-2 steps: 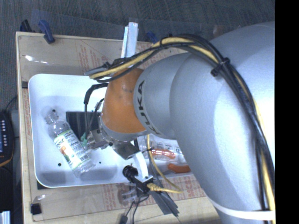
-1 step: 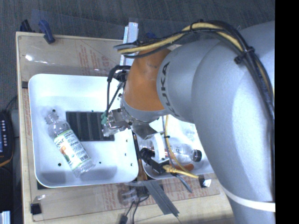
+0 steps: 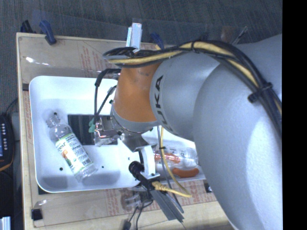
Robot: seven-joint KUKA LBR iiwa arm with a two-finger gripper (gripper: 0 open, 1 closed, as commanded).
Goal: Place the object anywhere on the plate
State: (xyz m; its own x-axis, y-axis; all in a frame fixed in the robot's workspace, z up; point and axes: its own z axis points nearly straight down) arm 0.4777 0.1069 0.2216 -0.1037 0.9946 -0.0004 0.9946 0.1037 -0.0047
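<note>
Camera view: a grey arm point(image 3: 225, 128) with an orange band point(image 3: 136, 97) reaches from the right over a white bin point(image 3: 38, 95).
Its bulk covers the bin's right half. A clear plastic water bottle point(image 3: 71, 147) lies tilted in the bin's left near part, beside a dark flat square point(image 3: 80, 126). I cannot tell whether the claw is open or closed.

Even overhead light, mild glare on the white bin point(image 3: 36, 104), slightly soft focus.
</note>
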